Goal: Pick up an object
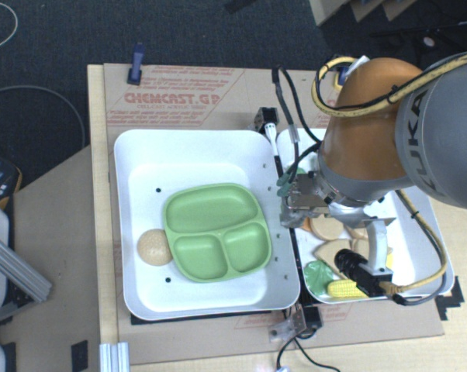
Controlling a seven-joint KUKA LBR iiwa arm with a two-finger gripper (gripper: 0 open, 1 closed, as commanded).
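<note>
The arm's orange and grey wrist hangs over the right bin [427,281] and covers most of it. My gripper [346,235] points down into that bin beneath the wrist, right above some pale tan pieces [326,229]. A green leafy toy [319,274] and a yellow corn cob [342,289] lie at the bin's near left corner, just in front of the gripper. Nothing can be seen held. The left bin [136,169] holds a green divided plate [216,231] with a round tan biscuit [153,247] against its left side.
Both bins rest on a brown cardboard sheet [179,95] with red print. A small blue clip [136,64] sits at the sheet's far left corner. Black cables [284,103] run along the divide between the bins.
</note>
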